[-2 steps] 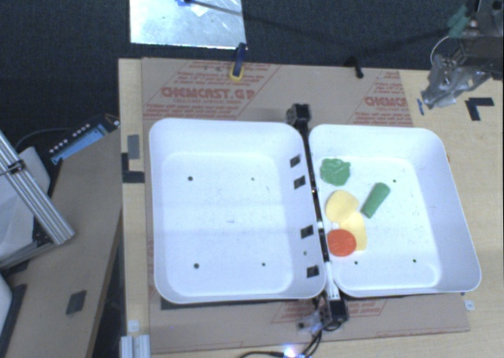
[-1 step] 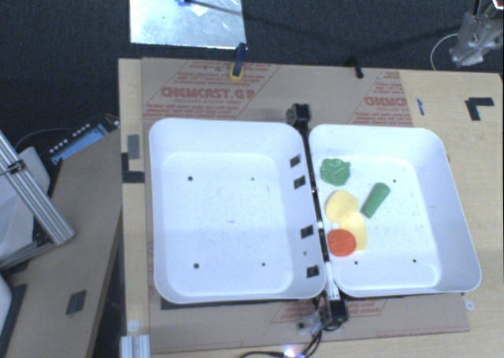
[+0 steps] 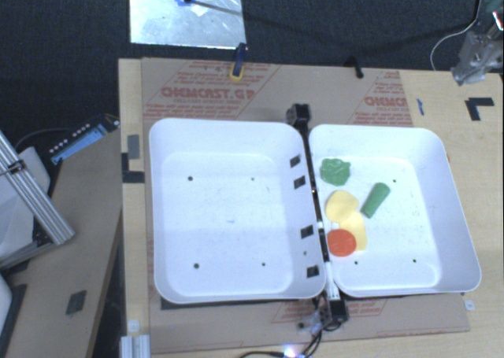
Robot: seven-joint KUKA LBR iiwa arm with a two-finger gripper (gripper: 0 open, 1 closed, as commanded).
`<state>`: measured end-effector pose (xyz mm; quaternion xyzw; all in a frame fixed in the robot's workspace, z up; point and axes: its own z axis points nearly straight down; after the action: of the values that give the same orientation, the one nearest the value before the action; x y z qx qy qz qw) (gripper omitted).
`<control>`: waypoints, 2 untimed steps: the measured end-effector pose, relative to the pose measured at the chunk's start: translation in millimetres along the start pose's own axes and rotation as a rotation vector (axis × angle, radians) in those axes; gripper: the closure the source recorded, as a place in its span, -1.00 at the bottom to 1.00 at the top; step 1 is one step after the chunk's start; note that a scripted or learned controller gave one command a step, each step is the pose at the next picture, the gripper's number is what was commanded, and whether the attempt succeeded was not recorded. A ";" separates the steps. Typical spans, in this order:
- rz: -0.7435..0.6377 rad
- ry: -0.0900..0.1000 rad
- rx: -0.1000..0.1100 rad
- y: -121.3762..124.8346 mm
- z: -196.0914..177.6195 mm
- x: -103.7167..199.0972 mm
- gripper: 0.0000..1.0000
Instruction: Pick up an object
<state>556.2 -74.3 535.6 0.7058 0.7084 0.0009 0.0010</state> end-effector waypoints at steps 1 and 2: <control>0.008 0.002 0.018 -52.1 157.4 -30.5 1.00; -0.002 -0.002 -0.016 -66.2 19.0 -14.4 1.00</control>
<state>490.1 -88.9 516.4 0.7051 0.7091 0.0059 0.0075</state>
